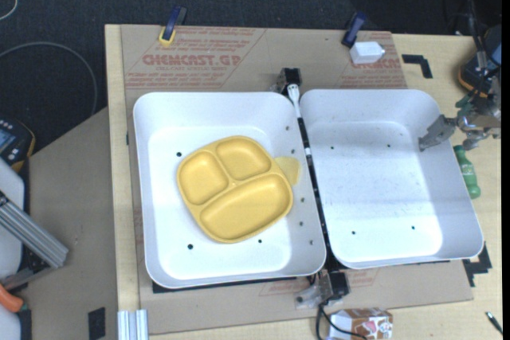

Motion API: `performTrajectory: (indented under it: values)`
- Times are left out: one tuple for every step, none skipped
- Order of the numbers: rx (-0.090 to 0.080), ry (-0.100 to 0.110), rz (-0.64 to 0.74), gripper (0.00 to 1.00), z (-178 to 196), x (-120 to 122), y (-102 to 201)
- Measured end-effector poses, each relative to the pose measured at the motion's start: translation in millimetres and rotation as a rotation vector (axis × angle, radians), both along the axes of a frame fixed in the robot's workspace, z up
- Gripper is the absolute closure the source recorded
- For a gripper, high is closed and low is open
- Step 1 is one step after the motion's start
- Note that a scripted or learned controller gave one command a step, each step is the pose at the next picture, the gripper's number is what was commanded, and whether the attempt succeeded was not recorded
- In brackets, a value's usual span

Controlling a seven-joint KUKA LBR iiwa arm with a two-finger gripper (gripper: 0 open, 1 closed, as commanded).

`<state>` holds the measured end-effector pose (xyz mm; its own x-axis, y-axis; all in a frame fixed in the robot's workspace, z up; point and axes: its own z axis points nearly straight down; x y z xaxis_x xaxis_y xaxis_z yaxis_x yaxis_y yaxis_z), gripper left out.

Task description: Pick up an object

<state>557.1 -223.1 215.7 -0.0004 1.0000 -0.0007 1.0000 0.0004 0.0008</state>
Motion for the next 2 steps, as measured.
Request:
performTrajectory:
  values:
    - [-0.002,-0.004,0.001,1.0,11,1,0]
    - [0.003,0.004,-0.005,1.0,-136,-53,-1]
